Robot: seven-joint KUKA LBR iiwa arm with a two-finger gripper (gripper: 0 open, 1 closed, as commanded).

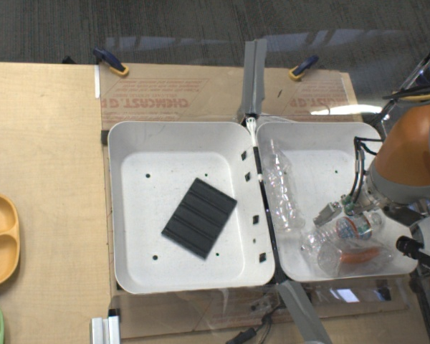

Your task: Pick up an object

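Single fixed camera, mounted above bench [43, 135], looking down at slant. Far bench edge toward frame top, near edge toward bottom. Medium range: both white bins fully in frame, left bin [122, 213] centre, right bin [322, 131] centre-right. Arm [408, 153] enters at right edge.

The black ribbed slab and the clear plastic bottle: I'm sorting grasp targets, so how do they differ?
The black ribbed slab is opaque, dark and flat; the clear plastic bottle is see-through and rounded, hard to make out against the white. The slab lies alone, turned diagonally, in the left bin; the bottle lies in the right bin along its left wall, near other clear plastic items. The gripper hovers in the bottle's bin. Both rest on a bin floor.
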